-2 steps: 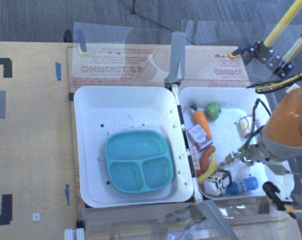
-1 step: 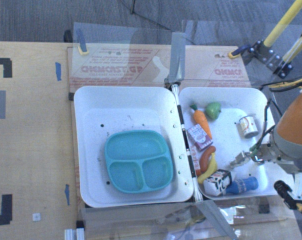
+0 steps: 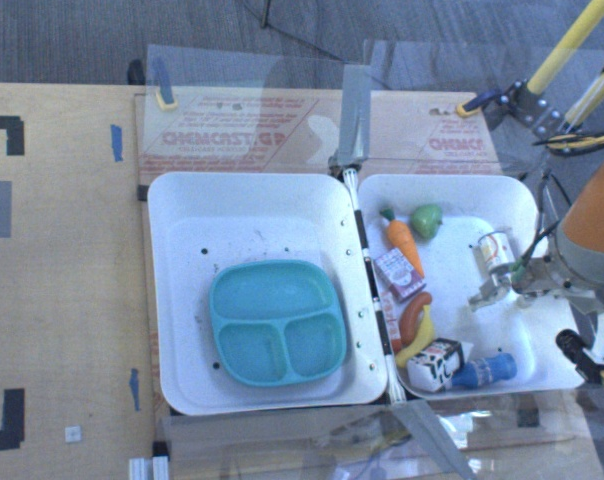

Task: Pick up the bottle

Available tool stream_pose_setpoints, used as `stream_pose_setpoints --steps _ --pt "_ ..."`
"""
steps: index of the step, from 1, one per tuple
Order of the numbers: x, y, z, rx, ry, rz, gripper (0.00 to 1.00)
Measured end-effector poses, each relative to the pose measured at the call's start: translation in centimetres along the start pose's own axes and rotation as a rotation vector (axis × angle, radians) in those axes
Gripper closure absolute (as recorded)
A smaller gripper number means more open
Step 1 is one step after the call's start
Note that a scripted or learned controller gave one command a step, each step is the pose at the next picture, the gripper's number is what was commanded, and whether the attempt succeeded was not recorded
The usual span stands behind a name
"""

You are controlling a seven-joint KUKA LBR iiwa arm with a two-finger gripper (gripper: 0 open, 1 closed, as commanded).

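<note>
Fingers of the gripper [image 3: 487, 293] hang over the right bin [image 3: 527, 203], just below a small can [image 3: 494, 250]; whether they are wide or narrow I cannot tell. Nothing visibly sits between them. The blue bottle [image 3: 487, 372] lies flat against the near wall, probably where it rolled

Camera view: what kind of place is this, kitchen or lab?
Probably a robot lab test bench, not a kitchen: two white bins side by side, toy food like a carrot with a blue bottle, and the arm's claw reaching in.
</note>
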State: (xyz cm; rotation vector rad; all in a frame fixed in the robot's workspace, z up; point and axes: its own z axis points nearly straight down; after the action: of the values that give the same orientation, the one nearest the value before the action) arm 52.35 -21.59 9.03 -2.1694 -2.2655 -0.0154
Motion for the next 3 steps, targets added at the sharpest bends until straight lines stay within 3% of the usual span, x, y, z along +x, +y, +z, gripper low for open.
stream_pose_setpoints --steps 1,3 --pt "0.81 -4.03 0.18 -0.006 -0.014 -0.223 0.0" --pt "-0.01 -4.04 0.18 -0.004 -0.013 -0.301 0.0"
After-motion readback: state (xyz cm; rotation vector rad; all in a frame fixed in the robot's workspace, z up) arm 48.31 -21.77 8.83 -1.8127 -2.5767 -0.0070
